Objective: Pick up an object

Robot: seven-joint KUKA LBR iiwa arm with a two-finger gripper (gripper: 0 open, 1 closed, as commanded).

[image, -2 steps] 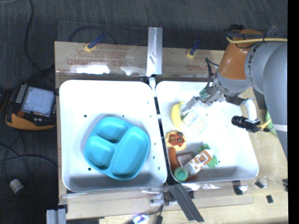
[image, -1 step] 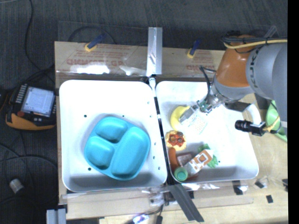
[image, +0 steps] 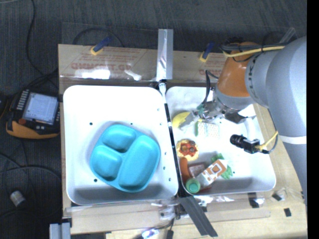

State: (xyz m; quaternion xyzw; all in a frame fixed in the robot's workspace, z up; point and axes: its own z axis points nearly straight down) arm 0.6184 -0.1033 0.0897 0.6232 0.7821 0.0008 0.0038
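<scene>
My gripper (image: 203,114) hangs low over the upper left part of the right bin (image: 259,180), below the arm's orange band (image: 233,81). Just left of it, and close enough that contact may exist, lies a yellow banana-like toy (image: 181,117). A green and white mesh piece (image: 207,129) sits right under the gripper. Nearer the front are a round red and yellow toy (image: 187,148), a brown bottle with a green cap (image: 192,185), and an orange and white box (image: 213,172) beside a green item (image: 227,172).
A blue divided plate (image: 125,156) rests in the left bin (image: 79,108). A black cylinder with a yellow cable (image: 244,142) juts from the arm over the right bin. The divider wall (image: 170,133) runs between the bins.
</scene>
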